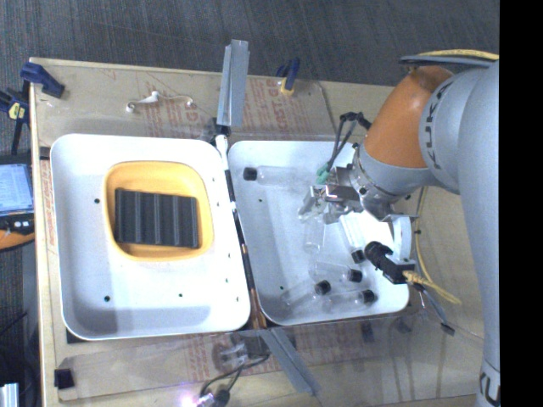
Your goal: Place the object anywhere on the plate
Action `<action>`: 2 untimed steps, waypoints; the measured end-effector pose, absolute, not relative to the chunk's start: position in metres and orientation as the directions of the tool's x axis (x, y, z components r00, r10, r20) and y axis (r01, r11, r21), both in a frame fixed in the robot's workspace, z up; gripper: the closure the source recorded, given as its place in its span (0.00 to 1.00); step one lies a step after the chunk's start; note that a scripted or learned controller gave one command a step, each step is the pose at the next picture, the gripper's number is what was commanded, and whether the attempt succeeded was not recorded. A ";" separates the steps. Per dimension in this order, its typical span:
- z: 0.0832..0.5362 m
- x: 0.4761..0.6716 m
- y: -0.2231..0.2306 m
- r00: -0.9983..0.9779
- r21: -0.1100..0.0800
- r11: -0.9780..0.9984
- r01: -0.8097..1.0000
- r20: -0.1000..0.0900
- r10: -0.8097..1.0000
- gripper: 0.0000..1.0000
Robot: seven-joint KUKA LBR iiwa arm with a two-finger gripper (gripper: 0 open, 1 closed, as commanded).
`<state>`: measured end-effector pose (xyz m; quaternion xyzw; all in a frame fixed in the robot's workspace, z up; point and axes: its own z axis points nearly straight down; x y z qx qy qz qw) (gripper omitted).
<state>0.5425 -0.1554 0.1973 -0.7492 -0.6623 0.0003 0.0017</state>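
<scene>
The objects are clear, bottle-like items with dark caps (323, 287), scattered across the floor of the right bin (271, 236); their transparent bodies are hard to distinguish from the white surface. The gripper (327, 203) is positioned low over the upper middle of this bin. Whether it is spread or pinching anything cannot be determined. The plate (157, 174), yellow-rimmed with a dark ribbed insert, lies in the left bin (76, 253), well apart. Confirm a secure grasp before lifting; clear the divider between the bins before crossing to the plate.
</scene>
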 end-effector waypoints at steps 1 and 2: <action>0.225 0.637 -0.073 0.085 -0.003 -0.085 0.996 0.001 0.996 1.00; 0.191 0.641 -0.036 -0.114 -0.005 0.114 0.993 0.001 0.993 1.00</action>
